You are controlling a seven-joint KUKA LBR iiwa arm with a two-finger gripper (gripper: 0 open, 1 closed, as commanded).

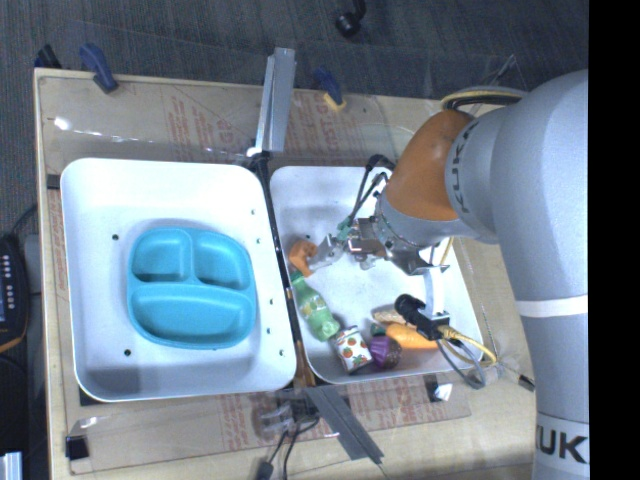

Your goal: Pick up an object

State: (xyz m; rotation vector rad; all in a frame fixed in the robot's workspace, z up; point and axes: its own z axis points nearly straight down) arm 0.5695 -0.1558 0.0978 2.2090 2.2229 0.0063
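A: What is seen, taken from the largest thing down?

B: The grey arm (pixel 520 168) is seen reaching in from the view's right, its orange band bent over the right-hand bin (pixel 320 183). Beneath it the bench (pixel 150 103) is spread, and the two white bins are set on it side by side, their walls nearly touching. The left-hand bin (pixel 90 183) is taken up mostly by a blue divided tray (pixel 190 288), which is laid flat near its middle.

A: And the gripper?

B: The gripper (pixel 335 245) is lowered into the right-hand bin, toward its left wall. Whether it is open or closed cannot be told; nothing is shown to be held in it.

A: Where are the objects to be picked?

B: All are found in the right-hand bin. A green bottle (pixel 316 313) is laid on its side along the left wall. An orange object (pixel 300 256) is placed just beyond the bottle, against the same wall and just beside the gripper's tip. An orange carrot-like piece (pixel 412 337) is seen toward the near right corner. A small red-and-white carton (pixel 350 349) is stood at the near wall, and a purple item (pixel 384 352) is pressed close beside it.
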